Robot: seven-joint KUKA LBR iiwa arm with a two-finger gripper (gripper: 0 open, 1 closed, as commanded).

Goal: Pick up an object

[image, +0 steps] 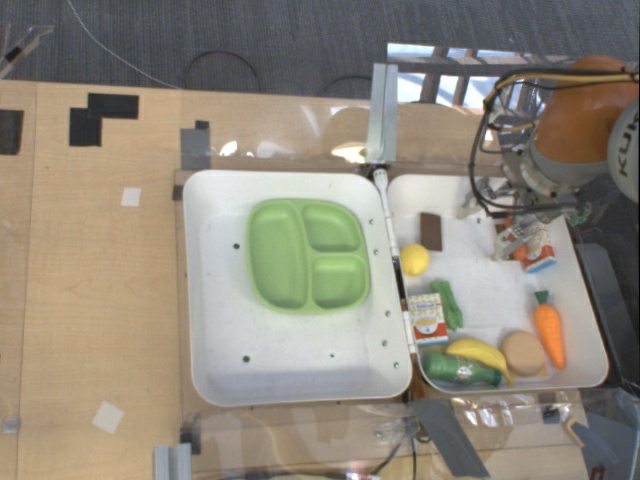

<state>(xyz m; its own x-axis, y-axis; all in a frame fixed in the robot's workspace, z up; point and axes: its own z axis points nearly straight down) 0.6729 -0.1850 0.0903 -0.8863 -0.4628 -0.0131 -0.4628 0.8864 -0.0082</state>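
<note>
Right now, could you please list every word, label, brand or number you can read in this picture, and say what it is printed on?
"KU": partial black letters on the grey arm housing at the right edge; the rest is cut off.
Small white and red carton in the right white bin: printed label, too small to read.
Green bottle lying at that bin's front: label blurred, unreadable.
Red, white and blue packet below the gripper: print unreadable.

Divided plate [305, 256] in left bin [215, 358]; right bin [590, 363] holds carrot [549, 334] at 4 o'clock, lemon [414, 260] at 9 o'clock.
</note>
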